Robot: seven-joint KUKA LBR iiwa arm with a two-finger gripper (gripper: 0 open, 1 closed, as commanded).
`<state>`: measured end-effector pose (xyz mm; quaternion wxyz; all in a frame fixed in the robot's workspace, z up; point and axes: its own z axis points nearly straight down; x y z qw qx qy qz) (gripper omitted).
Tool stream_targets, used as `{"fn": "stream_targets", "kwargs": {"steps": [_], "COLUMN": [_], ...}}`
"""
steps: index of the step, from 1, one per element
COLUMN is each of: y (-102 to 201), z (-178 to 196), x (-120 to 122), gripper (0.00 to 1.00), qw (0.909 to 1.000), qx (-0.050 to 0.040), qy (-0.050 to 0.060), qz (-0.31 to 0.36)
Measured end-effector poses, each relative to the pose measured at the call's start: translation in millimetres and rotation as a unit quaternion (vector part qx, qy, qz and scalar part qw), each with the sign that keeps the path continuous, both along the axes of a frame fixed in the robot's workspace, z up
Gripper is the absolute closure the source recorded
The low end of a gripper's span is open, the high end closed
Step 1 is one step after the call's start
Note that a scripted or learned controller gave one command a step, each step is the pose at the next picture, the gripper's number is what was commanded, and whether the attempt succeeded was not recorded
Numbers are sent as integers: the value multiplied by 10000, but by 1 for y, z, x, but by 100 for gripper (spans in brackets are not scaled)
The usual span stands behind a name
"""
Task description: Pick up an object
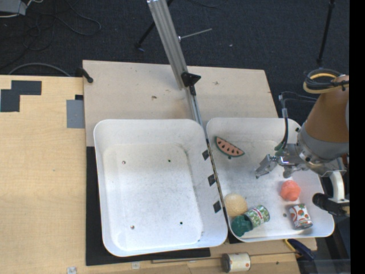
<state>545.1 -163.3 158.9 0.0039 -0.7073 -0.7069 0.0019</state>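
Note:
The right bin (268,131) holds several small objects. A watermelon slice (229,147) lies near its back left. A beige ball (235,202), a teal lump (240,225) and a green-labelled can (258,214) cluster at the front left. An orange-red ball (290,190) and a red-and-white can (300,216) sit at the front right. My gripper (264,168) hangs over the middle of this bin, left of the orange-red ball and right of the watermelon slice. It is open, with nothing between its fingers.
The left bin (114,147) lies beside the right one, with black clips (211,179) along the shared wall. A slanted aluminium rail (171,44) rises behind the bins. A small cylinder (236,262) lies on the bench in front of the right bin.

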Motion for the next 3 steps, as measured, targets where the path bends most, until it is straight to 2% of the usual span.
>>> {"fn": "stream_targets", "kwargs": {"steps": [1, 2, 3], "y": [6, 4, 9], "z": [-45, -32, 12], "x": [-1, -1, -1], "gripper": [0, 100, 100], "qw": [10000, 10000, 10000], "qx": [0, -7, -13], "qy": [-1, -16, -48], "qz": [-7, -43, 11]}}
